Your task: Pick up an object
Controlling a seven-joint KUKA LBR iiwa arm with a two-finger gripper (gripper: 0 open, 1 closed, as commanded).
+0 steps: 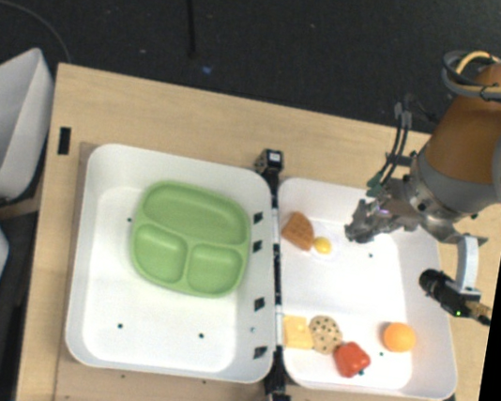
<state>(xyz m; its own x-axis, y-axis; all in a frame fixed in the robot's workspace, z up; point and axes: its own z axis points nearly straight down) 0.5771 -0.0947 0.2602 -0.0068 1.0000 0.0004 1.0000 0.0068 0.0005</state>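
The claw [361, 225], whose state I cannot tell, hangs just beside the small yellow ball [322, 246], likely lining up a grab.

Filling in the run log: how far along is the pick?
Nothing is lifted yet. The small yellow ball, brown bread-shaped piece, round orange fruit, red pepper, spotted cookie and yellow cheese square all lie in the right white bin. The claw hangs near the ball. Grasping and lifting remain.
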